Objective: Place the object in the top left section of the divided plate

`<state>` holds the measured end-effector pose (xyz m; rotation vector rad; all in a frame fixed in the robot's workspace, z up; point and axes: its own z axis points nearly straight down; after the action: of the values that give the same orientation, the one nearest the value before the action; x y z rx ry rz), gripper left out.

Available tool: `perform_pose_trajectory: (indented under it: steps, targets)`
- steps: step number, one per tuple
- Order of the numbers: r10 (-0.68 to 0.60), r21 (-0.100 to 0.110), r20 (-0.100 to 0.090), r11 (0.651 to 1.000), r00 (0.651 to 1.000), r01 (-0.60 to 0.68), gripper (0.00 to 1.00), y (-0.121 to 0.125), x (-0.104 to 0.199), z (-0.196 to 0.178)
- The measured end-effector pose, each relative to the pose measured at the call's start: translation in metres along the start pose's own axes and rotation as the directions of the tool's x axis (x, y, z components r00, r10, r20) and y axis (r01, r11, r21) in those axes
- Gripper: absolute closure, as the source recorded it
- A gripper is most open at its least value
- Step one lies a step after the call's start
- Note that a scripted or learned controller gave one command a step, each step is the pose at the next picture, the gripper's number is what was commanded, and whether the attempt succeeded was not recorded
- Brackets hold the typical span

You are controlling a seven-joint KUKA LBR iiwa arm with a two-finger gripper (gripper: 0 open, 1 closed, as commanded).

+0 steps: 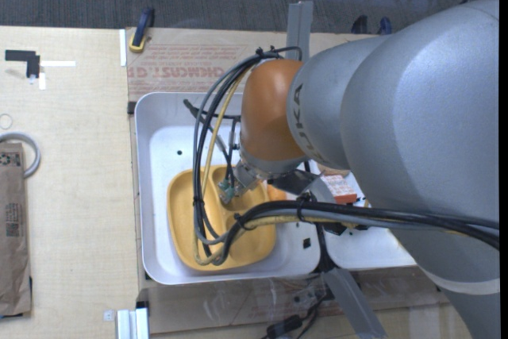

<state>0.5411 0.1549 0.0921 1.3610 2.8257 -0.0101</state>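
Plate (184,228) is being hidden by arm (381,131); finger state cannot be told; wrong section is being risked.

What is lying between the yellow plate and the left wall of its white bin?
In the camera view, bare white bin floor lies between the yellow plate and the white bin's left wall.

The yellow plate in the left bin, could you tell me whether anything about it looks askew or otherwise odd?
Nothing looks damaged or spilled. The yellow plate lies flat in the left white bin, toward its front edge. The arm's orange wrist band and black cables cover much of it, so its dividers and contents cannot be judged.
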Motion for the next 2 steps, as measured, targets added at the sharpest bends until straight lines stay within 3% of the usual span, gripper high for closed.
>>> perform_pose_trajectory:
  steps: [1,2]
  targets:
    - [0.092,-0.038,0.014,0.995,0.996,-0.092,1.00,-0.060,0.003,-0.006]
    - [0.565,0.008,-0.004,0.825,0.825,-0.565,1.00,-0.070,-0.047,-0.096]
